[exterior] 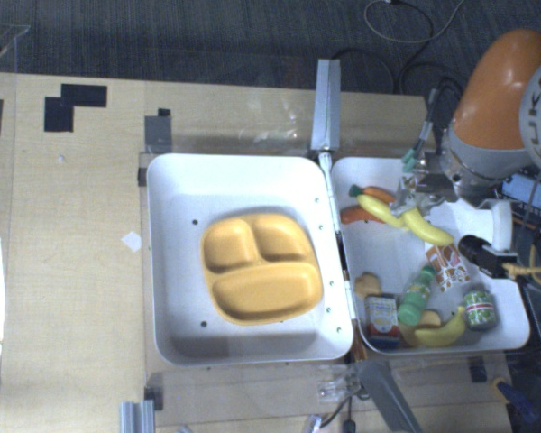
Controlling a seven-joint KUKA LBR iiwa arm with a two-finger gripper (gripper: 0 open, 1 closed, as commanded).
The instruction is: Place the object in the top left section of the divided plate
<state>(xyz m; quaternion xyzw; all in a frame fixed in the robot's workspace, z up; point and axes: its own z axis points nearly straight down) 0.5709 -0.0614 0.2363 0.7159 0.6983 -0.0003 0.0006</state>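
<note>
The divided plate (260,267) sits in the middle of the left bin (176,242), yellow, with two small sections along its far side and one long section along its near side. Its top left section (227,243) lies at about ten o'clock from the plate's centre and holds nothing.

Across the divider, the right bin (514,327) holds the clutter. A carrot (371,193) and a banana (406,219) lie in its far left part, the banana's long axis running from about ten o'clock to four o'clock. Nearer the front edge are a small bottle (417,296), a second banana (440,329), a can (478,308) and a packet (381,315).

The gripper (418,177) hangs just above the far banana, near its upper middle, at the bin's twelve o'clock side. Whether it is released or clenched I cannot tell, and nothing is plainly between its parts.

Judging from this, the banana is the likely object, and the target section lies at about eight o'clock from the gripper, well apart, across the divider.
</note>
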